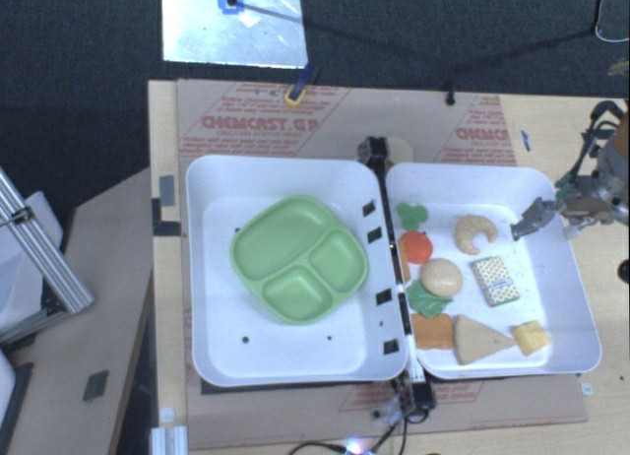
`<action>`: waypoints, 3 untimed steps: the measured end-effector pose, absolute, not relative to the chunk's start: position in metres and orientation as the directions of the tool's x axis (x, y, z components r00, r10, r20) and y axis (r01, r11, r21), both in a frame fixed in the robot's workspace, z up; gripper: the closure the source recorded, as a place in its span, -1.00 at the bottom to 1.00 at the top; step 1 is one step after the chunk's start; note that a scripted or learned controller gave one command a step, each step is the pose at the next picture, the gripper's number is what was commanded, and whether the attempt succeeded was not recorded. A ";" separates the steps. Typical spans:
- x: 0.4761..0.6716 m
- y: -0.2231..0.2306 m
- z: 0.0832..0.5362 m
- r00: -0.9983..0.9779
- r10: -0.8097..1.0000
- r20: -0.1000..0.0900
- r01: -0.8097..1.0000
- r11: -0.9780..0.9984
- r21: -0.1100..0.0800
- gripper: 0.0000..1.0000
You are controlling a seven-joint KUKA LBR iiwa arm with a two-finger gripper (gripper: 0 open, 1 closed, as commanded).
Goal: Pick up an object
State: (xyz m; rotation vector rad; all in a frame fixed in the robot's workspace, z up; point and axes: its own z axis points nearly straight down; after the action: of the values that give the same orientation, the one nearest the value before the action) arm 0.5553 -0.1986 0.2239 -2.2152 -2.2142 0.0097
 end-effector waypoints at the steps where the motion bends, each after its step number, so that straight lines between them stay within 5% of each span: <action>1: 0.558 -0.198 0.232 -0.003 1.000 -0.001 1.000 0.003 0.001 -1.00; 3: 0.554 -0.191 0.145 -0.002 1.000 0.000 1.000 0.002 0.000 -1.00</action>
State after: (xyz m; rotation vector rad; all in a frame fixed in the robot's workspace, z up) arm 0.5535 -0.1906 0.1454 -2.2196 -2.2238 -0.0005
